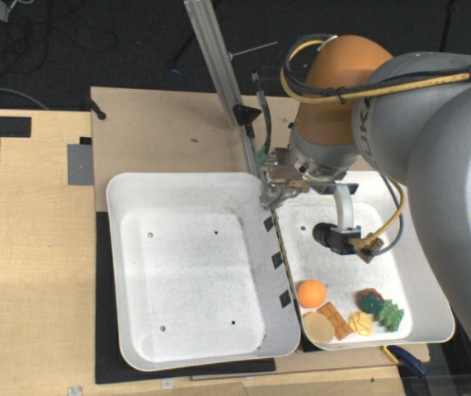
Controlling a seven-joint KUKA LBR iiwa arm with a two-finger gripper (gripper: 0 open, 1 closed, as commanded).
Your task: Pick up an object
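Several small objects lie in the near corner of the right bin [421, 324]: an orange ball [311, 293], a brown stick-shaped piece [335, 319], a pale round disc [317, 329], a yellow lump [360, 324], a green leafy toy [391, 313] and a dark green and red piece [370, 299]. My gripper [275, 190] hangs low over the far left corner of that bin, close to the wall between the two bins and well away from the objects. The grey wrist and orange band hide most of it.
The left bin [120, 221] lies beside the right one, the two sharing a middle wall with black clips [278, 260]. A slanted aluminium rail [219, 56] rises behind the gripper. A black cable fitting [338, 238] hangs over the right bin's middle.
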